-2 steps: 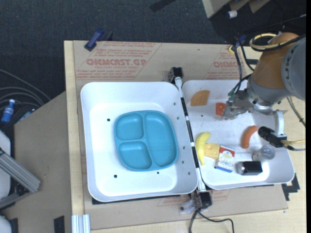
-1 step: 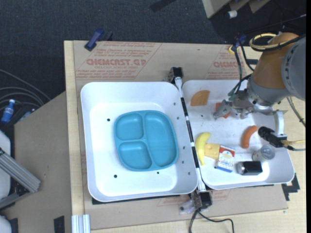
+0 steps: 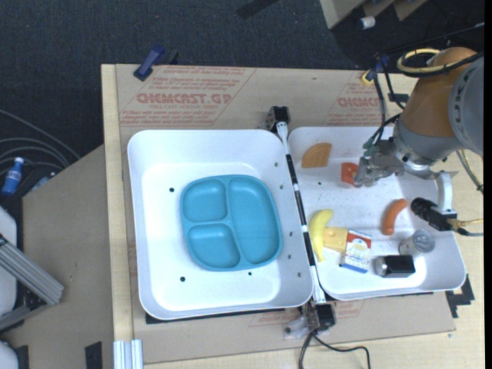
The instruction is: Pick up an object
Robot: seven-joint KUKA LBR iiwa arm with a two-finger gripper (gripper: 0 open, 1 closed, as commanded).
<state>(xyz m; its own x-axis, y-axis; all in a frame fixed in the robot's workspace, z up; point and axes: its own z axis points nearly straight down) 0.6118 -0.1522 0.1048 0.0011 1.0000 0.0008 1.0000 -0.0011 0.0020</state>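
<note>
Two white bins sit side by side on a bench. Left bin [image 3: 146, 206] holds a blue divided plate [image 3: 229, 221]. Arm enters from upper right; gripper [image 3: 367, 169] is low in the right bin [image 3: 446, 271], touching a red-orange block [image 3: 349, 174]; jaw state indeterminable. Nearby: sausage [image 3: 393, 215], banana [image 3: 318, 229].

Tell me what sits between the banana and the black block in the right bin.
In the camera view, between the banana and the black block lie a yellow cheese wedge and a small red, white and blue carton, side by side.
</note>
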